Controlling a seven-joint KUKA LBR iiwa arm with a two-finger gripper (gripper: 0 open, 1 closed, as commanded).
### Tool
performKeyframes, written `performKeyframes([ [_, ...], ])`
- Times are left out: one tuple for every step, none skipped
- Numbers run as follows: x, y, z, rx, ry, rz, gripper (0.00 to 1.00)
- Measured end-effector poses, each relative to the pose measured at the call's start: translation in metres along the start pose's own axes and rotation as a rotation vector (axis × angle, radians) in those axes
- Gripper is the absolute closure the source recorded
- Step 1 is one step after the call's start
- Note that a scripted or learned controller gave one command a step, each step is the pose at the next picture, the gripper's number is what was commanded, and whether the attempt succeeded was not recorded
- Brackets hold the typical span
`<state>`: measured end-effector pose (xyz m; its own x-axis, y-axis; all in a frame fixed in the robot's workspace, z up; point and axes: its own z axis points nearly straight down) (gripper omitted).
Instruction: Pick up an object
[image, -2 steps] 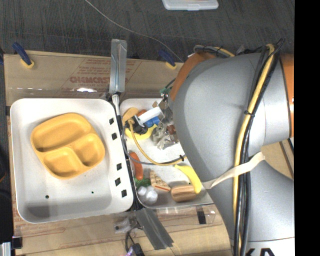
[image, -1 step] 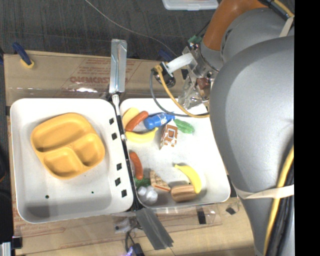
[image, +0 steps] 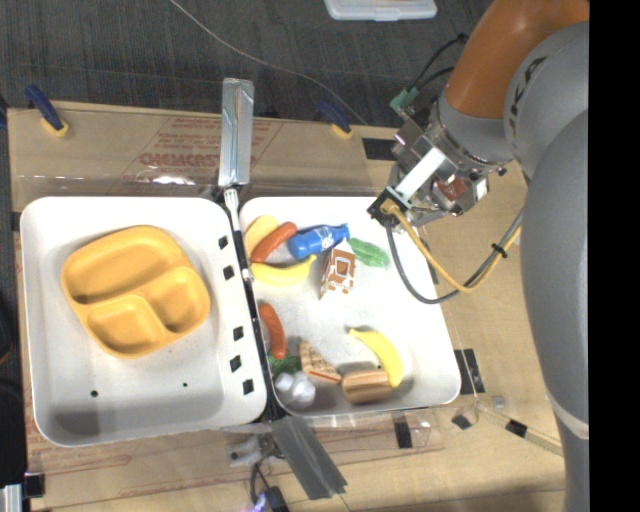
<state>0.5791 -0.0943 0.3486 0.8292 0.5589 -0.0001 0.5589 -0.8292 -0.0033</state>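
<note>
The right bin (image: 430, 330) holds several toy foods. At its far left lie a banana (image: 272, 264), an orange-red sausage (image: 279, 239) and a blue bottle (image: 321, 240), with a green leafy piece (image: 369, 253) and a small white-and-brown carton (image: 338, 272) beside them. Nearer the front are a second banana (image: 381, 356), a brown block (image: 364, 384), a red sausage (image: 271, 327), a wedge-shaped slice (image: 318, 364) and a silver ball (image: 297, 392). My gripper (image: 452, 190) hangs above the bin's far right corner, away from all of them, with nothing seen in it.
A yellow divided plate (image: 135, 288) lies in the left bin (image: 40, 400). A metal bar (image: 236, 130) stands at the far end of the wall between the bins. Blue clamps (image: 45, 108) (image: 333, 115) grip the bench's back edge.
</note>
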Motion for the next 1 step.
performKeyframes([
  [-0.0394, -0.0440, 0.0013, 0.000, -0.001, 0.069, 1.00],
])
